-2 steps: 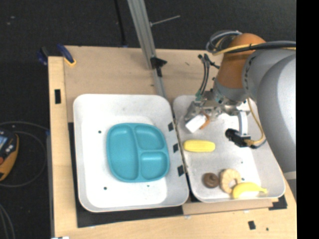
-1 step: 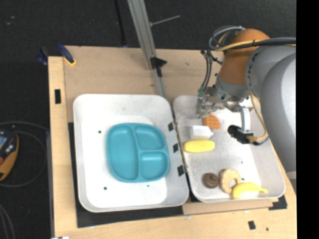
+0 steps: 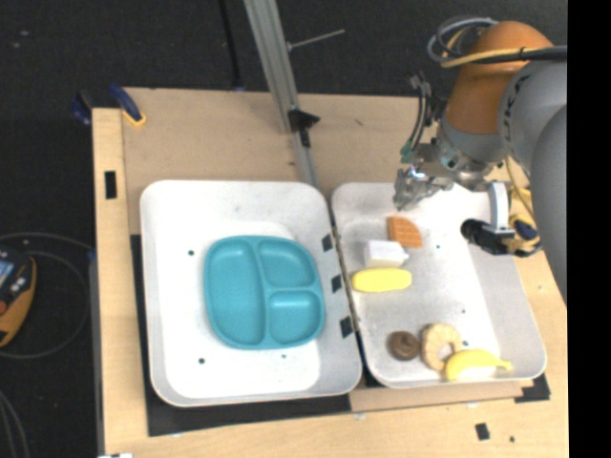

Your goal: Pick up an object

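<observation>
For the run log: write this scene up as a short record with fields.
left bin: holds a teal plate
right bin: orange piece, white block, yellow bar, brown disc, tan disc, yellow curved piece
end effector: over the right bin's far end, just beyond the orange piece
held object: none visible

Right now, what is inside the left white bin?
A teal, three-compartment plastic plate lies flat inside the left white bin. The bin floor beneath it is covered and cannot be seen.
</observation>
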You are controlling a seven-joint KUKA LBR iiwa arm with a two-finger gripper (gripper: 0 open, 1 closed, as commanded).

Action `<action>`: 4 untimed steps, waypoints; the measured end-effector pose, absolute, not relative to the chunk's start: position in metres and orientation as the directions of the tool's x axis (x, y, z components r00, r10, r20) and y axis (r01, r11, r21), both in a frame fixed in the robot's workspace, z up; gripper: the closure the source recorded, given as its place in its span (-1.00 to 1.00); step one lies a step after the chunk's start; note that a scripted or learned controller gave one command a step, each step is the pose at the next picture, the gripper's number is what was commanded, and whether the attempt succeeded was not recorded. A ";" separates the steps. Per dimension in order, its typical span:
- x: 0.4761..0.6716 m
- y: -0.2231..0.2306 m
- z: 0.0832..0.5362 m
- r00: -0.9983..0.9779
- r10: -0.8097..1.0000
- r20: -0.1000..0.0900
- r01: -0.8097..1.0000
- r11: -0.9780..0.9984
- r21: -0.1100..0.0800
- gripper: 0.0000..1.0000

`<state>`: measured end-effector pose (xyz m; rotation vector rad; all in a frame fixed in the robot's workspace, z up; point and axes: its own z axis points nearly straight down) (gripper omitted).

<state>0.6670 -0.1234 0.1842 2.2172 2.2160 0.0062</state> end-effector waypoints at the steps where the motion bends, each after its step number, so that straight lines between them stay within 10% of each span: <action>1: 0.667 -0.119 0.248 -0.003 1.000 -0.001 1.000 0.003 0.007 1.00; 4: 0.633 -0.023 0.260 -0.006 1.000 0.001 1.000 0.006 0.001 1.00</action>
